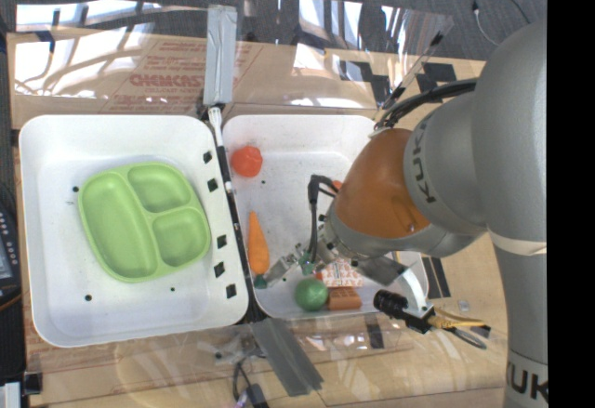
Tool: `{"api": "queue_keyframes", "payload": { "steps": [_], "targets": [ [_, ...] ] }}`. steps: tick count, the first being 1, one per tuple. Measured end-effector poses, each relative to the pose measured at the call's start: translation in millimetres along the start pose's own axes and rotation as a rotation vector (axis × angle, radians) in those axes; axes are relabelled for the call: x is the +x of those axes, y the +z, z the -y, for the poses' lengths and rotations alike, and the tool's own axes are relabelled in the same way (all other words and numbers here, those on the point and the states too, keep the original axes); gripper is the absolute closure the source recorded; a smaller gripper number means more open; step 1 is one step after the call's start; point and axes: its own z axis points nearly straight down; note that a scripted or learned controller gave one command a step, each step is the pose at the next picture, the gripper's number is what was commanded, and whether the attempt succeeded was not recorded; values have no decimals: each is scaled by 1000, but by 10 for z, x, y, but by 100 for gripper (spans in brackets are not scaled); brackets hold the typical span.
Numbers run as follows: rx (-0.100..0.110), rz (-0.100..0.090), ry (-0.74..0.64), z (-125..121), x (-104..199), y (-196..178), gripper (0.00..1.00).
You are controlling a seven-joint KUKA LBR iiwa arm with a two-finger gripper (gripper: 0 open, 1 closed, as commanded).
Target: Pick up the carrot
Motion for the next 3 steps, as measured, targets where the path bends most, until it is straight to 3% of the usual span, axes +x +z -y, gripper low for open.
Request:
{"api": "queue_keyframes", "payload": {
  "steps": [1, 2, 3],
  "targets": [
    [-1, -10, -17, -499, -354, 13, 0],
    [-3, -7, -151, -843, -453, 5, 0],
    [-5, -6, -393, -1460, -965, 3, 0]
  ]
}}
